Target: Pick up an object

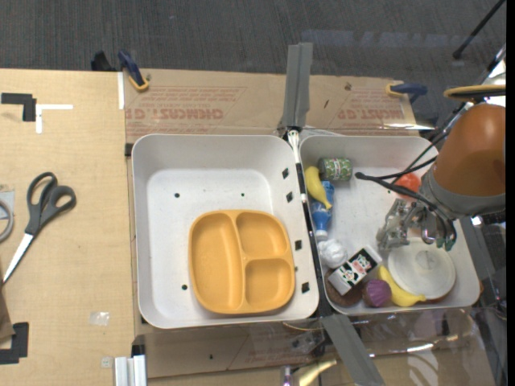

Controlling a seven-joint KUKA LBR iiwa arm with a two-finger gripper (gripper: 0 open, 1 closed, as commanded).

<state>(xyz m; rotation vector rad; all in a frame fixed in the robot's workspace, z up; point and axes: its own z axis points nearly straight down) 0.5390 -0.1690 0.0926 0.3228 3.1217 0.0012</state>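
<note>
Pincer [394, 233] over right bin [354, 215] — white lid [422, 273] just beside (grip state: cannot tell).

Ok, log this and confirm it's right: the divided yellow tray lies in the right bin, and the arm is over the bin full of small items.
One thing is wrong. The camera view shows the divided yellow tray lying in the left bin, not the right one. The rest stands: the arm is over the right bin, the one with the small items.
</note>
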